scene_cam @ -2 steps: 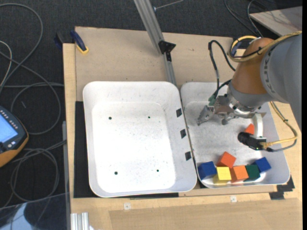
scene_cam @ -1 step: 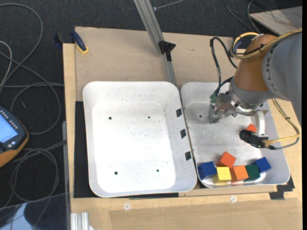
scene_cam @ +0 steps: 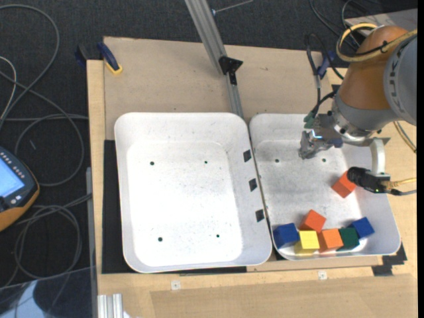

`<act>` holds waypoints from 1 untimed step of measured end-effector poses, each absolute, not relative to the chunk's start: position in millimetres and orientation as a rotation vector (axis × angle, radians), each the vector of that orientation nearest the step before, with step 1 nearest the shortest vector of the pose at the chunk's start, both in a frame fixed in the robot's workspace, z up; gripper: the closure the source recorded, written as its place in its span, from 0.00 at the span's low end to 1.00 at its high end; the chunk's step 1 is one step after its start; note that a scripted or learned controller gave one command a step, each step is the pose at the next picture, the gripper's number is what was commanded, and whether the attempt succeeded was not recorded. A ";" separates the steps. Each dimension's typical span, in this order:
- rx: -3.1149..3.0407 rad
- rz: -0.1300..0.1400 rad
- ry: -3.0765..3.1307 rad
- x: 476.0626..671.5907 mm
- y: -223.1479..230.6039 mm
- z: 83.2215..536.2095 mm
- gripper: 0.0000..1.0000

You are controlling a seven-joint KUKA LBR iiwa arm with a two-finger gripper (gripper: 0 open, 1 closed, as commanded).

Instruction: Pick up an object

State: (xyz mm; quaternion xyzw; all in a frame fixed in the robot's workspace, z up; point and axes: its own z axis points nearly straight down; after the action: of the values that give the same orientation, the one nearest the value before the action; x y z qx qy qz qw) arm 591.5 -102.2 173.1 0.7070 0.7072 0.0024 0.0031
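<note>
Camera view: wooden bench [scene_cam: 165, 78] on dark carpet [scene_cam: 40, 58]. Right bin [scene_cam: 285, 184]: coloured blocks [scene_cam: 321, 236] along near edge, orange block [scene_cam: 343, 185] apart. Gripper [scene_cam: 310, 148] above far end, finger state indeterminable.

Both bins [scene_cam: 185, 128] white, finely black-speckled. Blocks [scene_cam: 321, 234]: blue, yellow, orange, green. Arm [scene_cam: 371, 78] orange-banded grey; bench [scene_cam: 165, 78] tan.
</note>
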 end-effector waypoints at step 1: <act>2.216 0.007 2.216 592.6 -112.6 230.3 1.00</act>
State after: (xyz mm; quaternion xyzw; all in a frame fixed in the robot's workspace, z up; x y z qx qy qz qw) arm 592.6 -112.6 230.3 0.7070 0.7072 0.0023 0.0038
